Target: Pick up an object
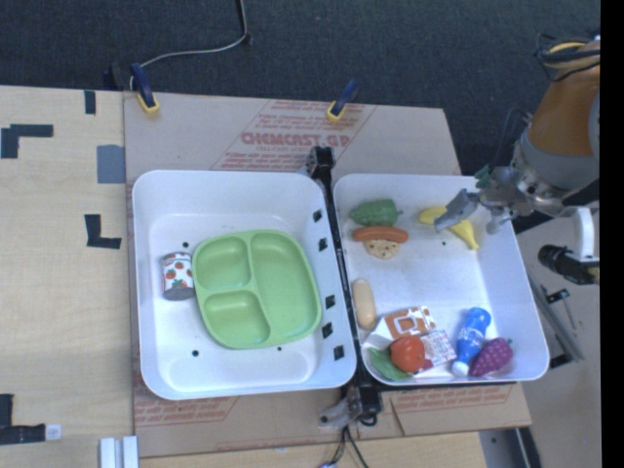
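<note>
A: Left bin (pixel 156 359) holds a green tray (pixel 258 289) and a small can (pixel 176 275), parked clear.

B: Right bin (pixel 507 291) groups targets. The end effector (pixel 458 213), released, hovers touching the banana (pixel 458 224), nothing grasped.

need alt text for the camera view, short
The arm's claw hangs over the right bin, just above a yellow banana, among toy foods like a green pepper and purple grapes. The left bin holds a green divided tray.
</note>
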`<state>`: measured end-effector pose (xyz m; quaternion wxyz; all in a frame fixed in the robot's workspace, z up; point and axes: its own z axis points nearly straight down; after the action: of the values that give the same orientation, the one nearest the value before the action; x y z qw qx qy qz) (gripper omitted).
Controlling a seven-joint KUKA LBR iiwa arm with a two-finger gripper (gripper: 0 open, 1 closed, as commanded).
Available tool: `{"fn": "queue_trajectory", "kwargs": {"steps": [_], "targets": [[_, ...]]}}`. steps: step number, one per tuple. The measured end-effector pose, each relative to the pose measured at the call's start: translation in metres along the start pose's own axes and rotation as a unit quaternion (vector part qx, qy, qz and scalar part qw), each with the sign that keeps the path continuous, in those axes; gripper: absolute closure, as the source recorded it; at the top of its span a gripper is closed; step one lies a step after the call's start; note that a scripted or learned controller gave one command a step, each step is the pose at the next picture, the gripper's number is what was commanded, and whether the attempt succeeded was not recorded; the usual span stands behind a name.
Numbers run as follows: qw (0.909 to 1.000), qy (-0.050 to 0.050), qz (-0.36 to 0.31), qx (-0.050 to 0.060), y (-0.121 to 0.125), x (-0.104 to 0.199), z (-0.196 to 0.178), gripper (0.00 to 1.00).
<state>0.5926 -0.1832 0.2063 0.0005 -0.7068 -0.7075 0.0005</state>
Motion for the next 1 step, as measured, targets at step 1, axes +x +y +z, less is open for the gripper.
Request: {"fn": "queue_trajectory", "kwargs": {"steps": [1], "targets": [[1.0, -0.001, 0.0, 0.0, 0.0498, -0.0292, 0.0388, 0.0]]}}
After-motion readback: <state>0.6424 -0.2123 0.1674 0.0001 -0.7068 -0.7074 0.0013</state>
